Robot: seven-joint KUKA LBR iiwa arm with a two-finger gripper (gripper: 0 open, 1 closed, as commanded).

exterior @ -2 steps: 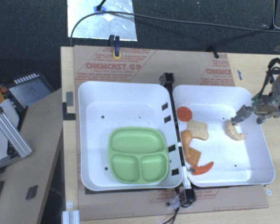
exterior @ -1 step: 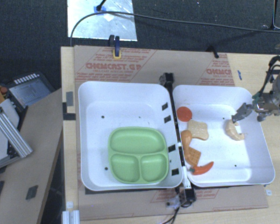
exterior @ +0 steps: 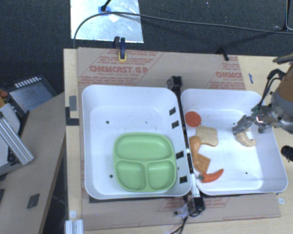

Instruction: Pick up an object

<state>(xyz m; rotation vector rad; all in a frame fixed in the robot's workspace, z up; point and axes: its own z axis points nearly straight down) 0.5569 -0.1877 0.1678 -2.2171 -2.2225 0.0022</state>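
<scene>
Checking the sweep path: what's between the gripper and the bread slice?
Camera view: bare white floor of the right bin separates the gripper from the bread slice; a pale piece sits just below the gripper.

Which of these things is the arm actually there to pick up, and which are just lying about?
Part of the job:
- two-finger gripper, over the right white bin
- pale curved food piece beside it
- round red-orange slice
- tan bread-like piece
- orange waffle-like piece
- red-orange pepper-like piece

Lying about:
- green three-compartment plate in the left white bin
- yellow clamp
- cardboard sheet
</scene>
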